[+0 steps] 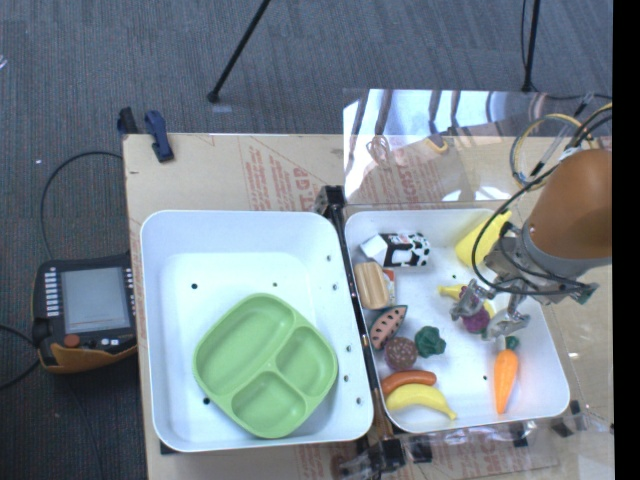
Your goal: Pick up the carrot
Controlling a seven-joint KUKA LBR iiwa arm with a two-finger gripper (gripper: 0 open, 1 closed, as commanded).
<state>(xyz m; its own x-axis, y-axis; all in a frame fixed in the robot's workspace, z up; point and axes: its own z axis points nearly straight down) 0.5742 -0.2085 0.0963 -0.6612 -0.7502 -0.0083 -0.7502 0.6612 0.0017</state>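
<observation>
The orange carrot (505, 376) with a green top lies in the right bin (553, 373), near its front right corner, pointing toward the front. My gripper (490, 311) hangs just behind it, over a purple toy (476, 320), its fingers (512, 323) spread apart. Nothing sits between the fingers. The carrot's green top is just below the right fingertip. The arm's orange band (575, 206) covers the bin's far right side.
The right bin also holds a toy cow (405, 250), bread slice (373, 284), watermelon slice (388, 323), broccoli (430, 341), brown ball (402, 352), sausage (408, 379) and banana (420, 399). The left bin (175, 248) holds a green divided plate (265, 365).
</observation>
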